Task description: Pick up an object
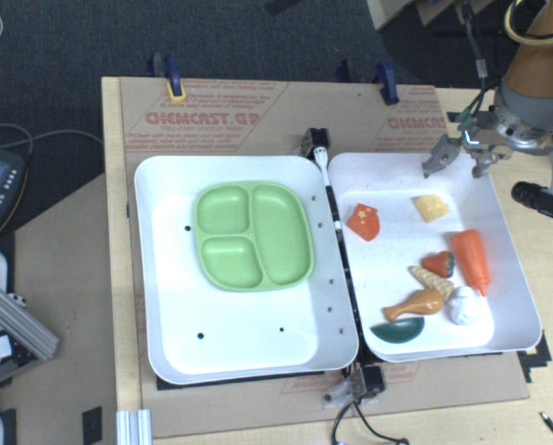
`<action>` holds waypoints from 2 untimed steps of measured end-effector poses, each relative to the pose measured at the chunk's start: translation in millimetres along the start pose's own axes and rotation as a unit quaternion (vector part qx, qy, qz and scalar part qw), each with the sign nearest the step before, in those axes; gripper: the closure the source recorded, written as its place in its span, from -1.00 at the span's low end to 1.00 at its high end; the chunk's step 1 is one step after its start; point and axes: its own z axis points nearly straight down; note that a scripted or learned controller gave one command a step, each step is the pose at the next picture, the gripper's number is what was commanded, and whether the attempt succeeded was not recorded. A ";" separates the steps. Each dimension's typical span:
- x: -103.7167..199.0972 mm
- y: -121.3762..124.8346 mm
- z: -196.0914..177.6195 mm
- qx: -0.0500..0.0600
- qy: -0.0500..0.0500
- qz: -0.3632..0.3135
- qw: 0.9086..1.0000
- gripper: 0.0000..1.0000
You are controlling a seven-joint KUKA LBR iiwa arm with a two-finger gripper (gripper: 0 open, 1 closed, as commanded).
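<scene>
While its fingers spread open and hold nothing, the gripper hovers over the right bin's far edge. Nearest lies a yellow block, likely light and rigid; its flat sides would suit a pinch.

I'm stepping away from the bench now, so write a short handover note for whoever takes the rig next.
Gripper: open, holding nothing, above the far edge of the right bin.
Right bin holds: yellow block, red piece, carrot, strawberry, drumstick, white lump, dark green slice.
Left bin holds the green divided plate.
Done: nothing picked yet.
Left: lower onto one item, probably the nearby yellow block, grip and lift.
</scene>
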 end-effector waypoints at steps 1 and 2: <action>0.4 3.3 63.0 0.000 0.000 -0.001 1.000 -1.00; 1.5 3.3 91.9 -0.001 -0.001 -0.001 1.000 -1.00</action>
